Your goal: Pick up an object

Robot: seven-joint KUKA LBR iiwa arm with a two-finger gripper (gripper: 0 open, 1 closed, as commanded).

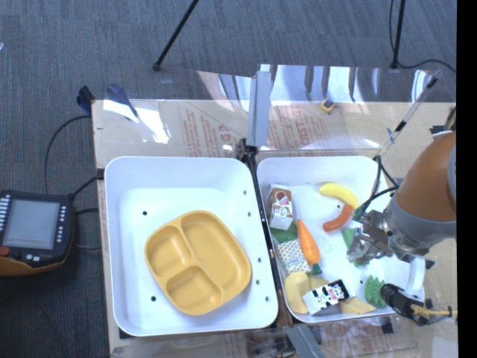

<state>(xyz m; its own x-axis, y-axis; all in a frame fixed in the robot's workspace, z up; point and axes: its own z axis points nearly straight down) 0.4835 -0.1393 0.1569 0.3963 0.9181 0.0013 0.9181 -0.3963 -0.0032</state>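
The right bin (320,160) holds several toy foods. A yellow banana (339,194) and an orange-red sausage (337,218) lie at its far right. A small brown-and-white carton (281,206) stands at the far left, with an orange carrot (308,242) just below it. A black-and-white patterned box (326,295), a pale yellow piece (297,289) and a green leafy piece (373,287) lie along the near side. My gripper (361,247) hangs low over the right part of this bin, just below and to the right of the sausage, on the grey wrist under the orange band.
The left bin (119,200) carries a yellow three-compartment plate (197,262). A checkered packet (292,256) and a green piece (282,236) sit left of the carrot. A yellow wedge (358,305) lies near the front wall. A grey upright post (258,110) rises behind the bins.
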